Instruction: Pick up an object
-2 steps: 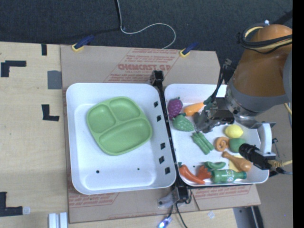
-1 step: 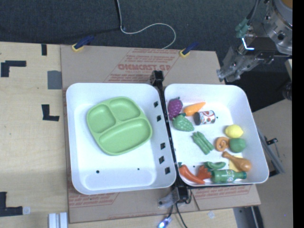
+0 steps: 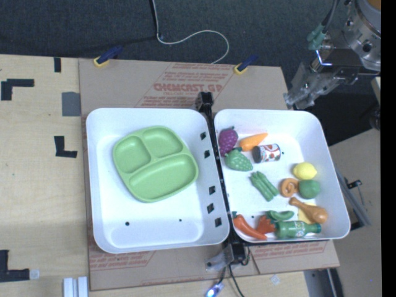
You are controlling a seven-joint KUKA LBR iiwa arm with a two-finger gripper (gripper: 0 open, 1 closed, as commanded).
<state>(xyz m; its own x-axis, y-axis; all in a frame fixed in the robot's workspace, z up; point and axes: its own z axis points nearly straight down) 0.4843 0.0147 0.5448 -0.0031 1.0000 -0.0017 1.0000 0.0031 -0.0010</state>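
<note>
The right bin (image 3: 322, 135) holds several toy foods: purple grapes (image 3: 228, 139), a carrot (image 3: 253, 142), a small can (image 3: 268, 153), a leafy green piece (image 3: 238, 161), green beans (image 3: 264, 185), a lemon (image 3: 304, 171), a green ball (image 3: 310, 189), a drumstick (image 3: 309, 210) and a green bottle (image 3: 297, 229). My gripper (image 3: 301, 98) hangs above the bench just beyond the right bin's far right corner. Its fingers are open, with nothing between them. It is well apart from all the toys.
The left bin (image 3: 105, 221) bears a green divided plate (image 3: 156, 163). A black hinge strip (image 3: 213, 166) runs between the bins. Red pepper pieces (image 3: 249, 227) lie at the right bin's near edge. A white cable (image 3: 185, 39) trails over the dark backdrop.
</note>
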